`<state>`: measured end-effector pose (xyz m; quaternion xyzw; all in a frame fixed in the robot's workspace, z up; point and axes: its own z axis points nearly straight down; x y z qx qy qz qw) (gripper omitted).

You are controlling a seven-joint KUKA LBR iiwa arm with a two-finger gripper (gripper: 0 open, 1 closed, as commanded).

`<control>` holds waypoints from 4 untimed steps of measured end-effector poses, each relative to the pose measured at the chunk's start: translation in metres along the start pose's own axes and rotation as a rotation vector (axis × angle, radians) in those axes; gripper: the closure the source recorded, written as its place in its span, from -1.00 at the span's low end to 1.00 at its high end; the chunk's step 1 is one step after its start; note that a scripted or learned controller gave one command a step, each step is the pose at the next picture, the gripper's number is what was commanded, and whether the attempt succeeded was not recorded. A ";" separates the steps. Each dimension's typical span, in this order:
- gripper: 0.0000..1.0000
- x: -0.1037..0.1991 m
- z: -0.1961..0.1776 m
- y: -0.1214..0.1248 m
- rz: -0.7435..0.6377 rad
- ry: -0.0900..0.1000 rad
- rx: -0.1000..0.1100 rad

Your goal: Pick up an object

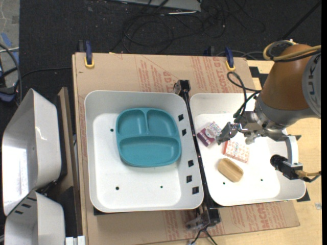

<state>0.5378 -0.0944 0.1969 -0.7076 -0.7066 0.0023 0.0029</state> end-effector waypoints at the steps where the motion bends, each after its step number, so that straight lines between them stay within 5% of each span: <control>1: -1.00 0.000 0.043 0.001 0.000 0.000 -0.002; 2: -1.00 -0.003 0.101 0.005 0.002 -0.005 -0.015; 3: 1.00 -0.005 0.087 0.007 0.004 -0.011 -0.026; 4: 1.00 -0.001 0.044 0.011 -0.004 -0.001 -0.011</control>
